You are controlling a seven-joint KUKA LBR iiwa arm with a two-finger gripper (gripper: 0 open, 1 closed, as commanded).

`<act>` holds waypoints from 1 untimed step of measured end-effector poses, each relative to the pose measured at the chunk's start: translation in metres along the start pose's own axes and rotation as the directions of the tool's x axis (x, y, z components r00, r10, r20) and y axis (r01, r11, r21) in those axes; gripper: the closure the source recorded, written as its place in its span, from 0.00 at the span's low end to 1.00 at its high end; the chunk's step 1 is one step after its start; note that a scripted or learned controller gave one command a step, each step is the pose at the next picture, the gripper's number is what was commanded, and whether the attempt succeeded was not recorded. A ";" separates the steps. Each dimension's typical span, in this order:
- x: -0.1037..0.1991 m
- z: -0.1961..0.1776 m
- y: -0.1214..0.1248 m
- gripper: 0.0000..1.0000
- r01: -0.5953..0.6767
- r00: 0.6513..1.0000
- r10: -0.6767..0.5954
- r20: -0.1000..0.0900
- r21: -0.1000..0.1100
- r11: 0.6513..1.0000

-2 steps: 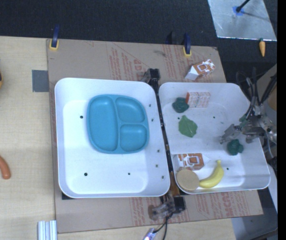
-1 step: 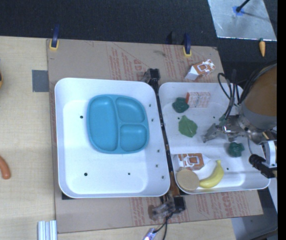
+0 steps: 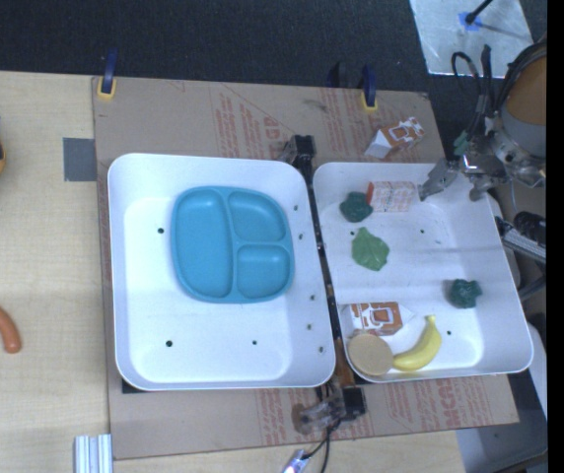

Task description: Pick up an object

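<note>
The pincer (image 3: 453, 172) hovers open and empty over the right bin's (image 3: 499, 264) far edge, approach underway; next, descend onto the small carton (image 3: 392, 196).

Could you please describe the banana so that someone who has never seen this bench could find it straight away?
Look at the right-hand shallow white bin and go to its near edge. The curved yellow banana lies there, beside a round tan disc and below a small white and orange carton. It is the only yellow thing in that bin.
</note>
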State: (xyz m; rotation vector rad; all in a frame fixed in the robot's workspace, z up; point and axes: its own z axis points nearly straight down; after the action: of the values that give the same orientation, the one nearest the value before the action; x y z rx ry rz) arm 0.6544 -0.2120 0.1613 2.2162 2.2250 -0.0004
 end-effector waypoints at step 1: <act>0.064 0.018 -0.049 0.00 0.002 1.000 -0.002 -0.001 0.005 1.000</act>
State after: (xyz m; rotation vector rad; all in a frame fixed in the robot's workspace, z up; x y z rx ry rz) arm 0.6049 -0.1483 0.1432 2.2169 2.2303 -0.0048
